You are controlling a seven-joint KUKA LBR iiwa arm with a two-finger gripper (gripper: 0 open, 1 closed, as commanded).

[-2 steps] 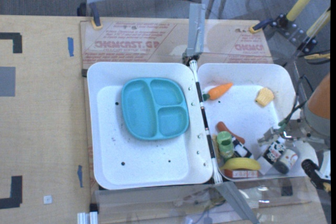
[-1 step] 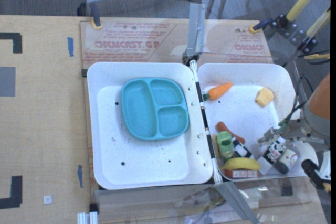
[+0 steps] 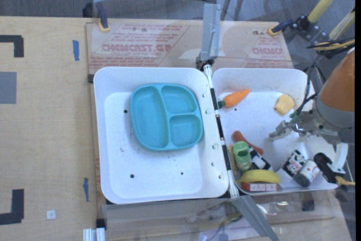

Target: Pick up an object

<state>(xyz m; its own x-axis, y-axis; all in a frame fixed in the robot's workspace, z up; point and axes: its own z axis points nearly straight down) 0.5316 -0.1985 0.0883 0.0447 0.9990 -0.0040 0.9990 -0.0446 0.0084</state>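
The right bin (image 3: 265, 107) holds several small objects. An orange carrot (image 3: 236, 97) lies at its back left and a yellow block (image 3: 284, 104) at its back right. Along the front left sit a red piece (image 3: 243, 139), a green bottle (image 3: 242, 155) and a banana (image 3: 259, 176). Black-and-white items (image 3: 298, 166) lie at the front right. My gripper (image 3: 294, 131) hangs over the right half of this bin, between the yellow block and the black-and-white items. Nothing visibly hangs from it.
In the left bin (image 3: 113, 138) lies a teal divided plate (image 3: 166, 116). A raised divider (image 3: 217, 132) separates the bins. The grey arm with its orange band (image 3: 340, 87) covers the right bin's right wall. Cardboard sheets (image 3: 141, 45) lie behind the bins.
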